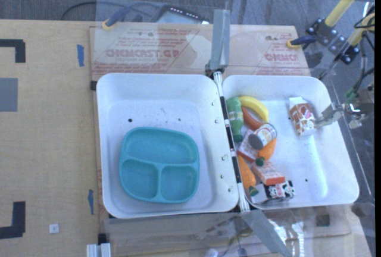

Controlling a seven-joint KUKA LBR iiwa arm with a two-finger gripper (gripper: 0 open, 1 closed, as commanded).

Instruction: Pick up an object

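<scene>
The right bin [315,160] holds several small items, most of them bunched against its left wall. A yellow banana [255,107] lies at the back beside a green bottle [234,116]. Below them a can with a grey lid [262,136] rests on orange pieces, with a carrot [246,172] alongside. A red and white box [271,176] and a small black and white pack [281,191] sit near the front. An orange and white carton [301,117] lies apart, toward the right wall.
The left bin [155,86] holds a teal divided plate [159,164]. A metal clamp [334,113] grips the right bin's right rim, close to the carton. A yellow pole with clamps [339,6] stands at the back right. Bare floor shows in the right bin's right half.
</scene>
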